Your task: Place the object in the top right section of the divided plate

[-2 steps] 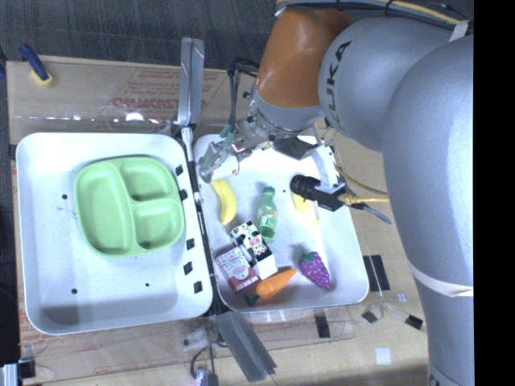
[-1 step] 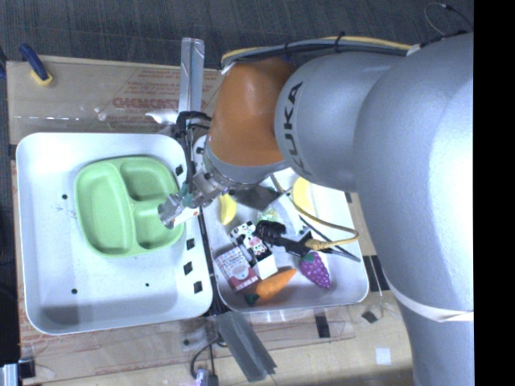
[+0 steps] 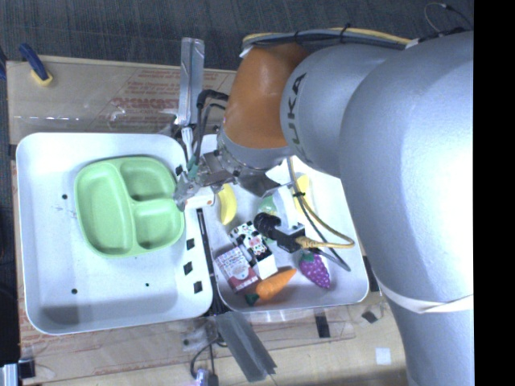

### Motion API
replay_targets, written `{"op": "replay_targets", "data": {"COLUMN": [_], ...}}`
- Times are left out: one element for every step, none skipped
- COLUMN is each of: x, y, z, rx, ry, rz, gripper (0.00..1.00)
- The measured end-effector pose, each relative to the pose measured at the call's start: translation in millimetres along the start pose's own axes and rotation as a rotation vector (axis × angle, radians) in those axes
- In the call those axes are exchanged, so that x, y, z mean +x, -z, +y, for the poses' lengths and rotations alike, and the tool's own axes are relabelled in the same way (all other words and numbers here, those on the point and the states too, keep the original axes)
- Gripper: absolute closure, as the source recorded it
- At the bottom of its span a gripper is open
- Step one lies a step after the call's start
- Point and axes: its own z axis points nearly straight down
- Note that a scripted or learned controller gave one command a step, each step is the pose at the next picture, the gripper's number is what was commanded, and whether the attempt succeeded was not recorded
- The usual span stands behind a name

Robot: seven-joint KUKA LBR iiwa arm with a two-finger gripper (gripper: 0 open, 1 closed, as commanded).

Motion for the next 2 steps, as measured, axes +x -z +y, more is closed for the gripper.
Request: {"op": "replay_targets", "data": {"x": [58.9, 58.3], "y": [-0.3, -0.2], "z": [-19.9, -19.9], "rx": [0.004, 0.003], "ry": [0.169, 0.168], "rz": [0.002, 0.002], "gripper": [1.0, 0.0]}}
